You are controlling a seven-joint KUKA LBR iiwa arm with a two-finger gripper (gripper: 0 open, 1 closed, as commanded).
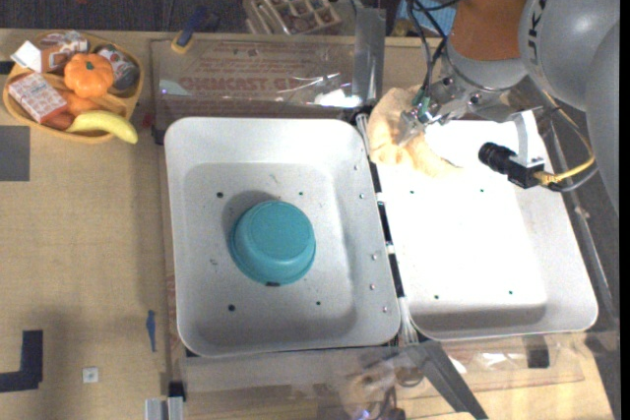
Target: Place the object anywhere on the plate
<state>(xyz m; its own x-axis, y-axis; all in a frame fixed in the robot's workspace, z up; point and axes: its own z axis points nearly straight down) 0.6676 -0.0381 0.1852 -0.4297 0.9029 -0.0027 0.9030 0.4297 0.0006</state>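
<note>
The tool (425, 109) sits over the upper-left corner of the right bin (492, 251), touching a pale, crumpled cream-coloured object (404, 138) that lies against that corner; whether the tool is open, closed or gripping cannot be determined. The teal plate (274, 241) rests upside-down near the centre of the left bin (197, 162), well apart from the object.

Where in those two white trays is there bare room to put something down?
The right bin is bare across its middle and near side. Its far-left corner is crowded by the hand and a pale crumpled object. In the left bin, the teal plate takes the centre, leaving floor around it.
</note>
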